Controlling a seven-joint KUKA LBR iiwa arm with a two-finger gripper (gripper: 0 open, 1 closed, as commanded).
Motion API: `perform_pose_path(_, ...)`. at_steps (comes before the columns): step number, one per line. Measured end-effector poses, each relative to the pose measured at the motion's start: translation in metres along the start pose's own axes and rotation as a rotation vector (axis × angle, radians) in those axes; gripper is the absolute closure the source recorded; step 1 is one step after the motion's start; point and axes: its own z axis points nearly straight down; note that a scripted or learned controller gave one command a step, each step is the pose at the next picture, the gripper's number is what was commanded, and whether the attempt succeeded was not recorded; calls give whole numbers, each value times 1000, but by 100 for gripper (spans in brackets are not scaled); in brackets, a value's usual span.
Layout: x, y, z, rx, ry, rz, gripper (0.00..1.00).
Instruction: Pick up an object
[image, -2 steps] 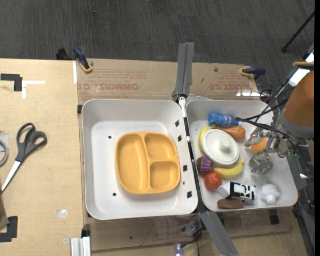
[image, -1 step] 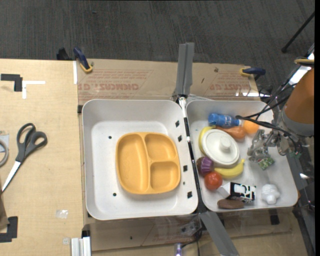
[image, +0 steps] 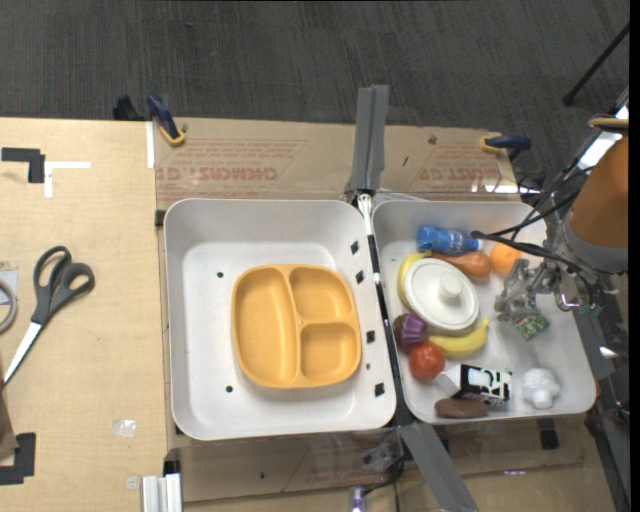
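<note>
— Gripper (image: 522, 297) low inside the right shallow white bin (image: 585, 375), near its right wall. Grip released or clenched?

— Impossible to tell from above; metal parts blurred together. Nothing seen held.

— Closest candidate for the pick?

— Small green and white piece (image: 531, 325), lying flat on the bin floor just under the gripper, apart from the long yellow banana (image: 462, 342) and the round white lid with a knob (image: 446, 293). Too small to name exactly.

— Handling?

— Probably very light and thin, so easy to lift but easy to push away or to miss. Better to take across the narrow side, straight from above, closing slowly.

— Other choices?

— Small white ball (image: 541, 387) in the near right corner: perhaps soft, but round, likely to roll. Red round tomato (image: 426, 361) beside the banana: smooth, maybe slippery, crowded by neighbours. Yellow divided plastic tray (image: 297, 325) in the left white bin (image: 190, 330): stiff, wide, hard to pinch except at the rim.
</note>
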Motion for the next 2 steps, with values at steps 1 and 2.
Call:
perform_pose_path(1,30,17,11,0,6,82,0)
perform_pose_path(2,-19,46,10,1,2,149,0)
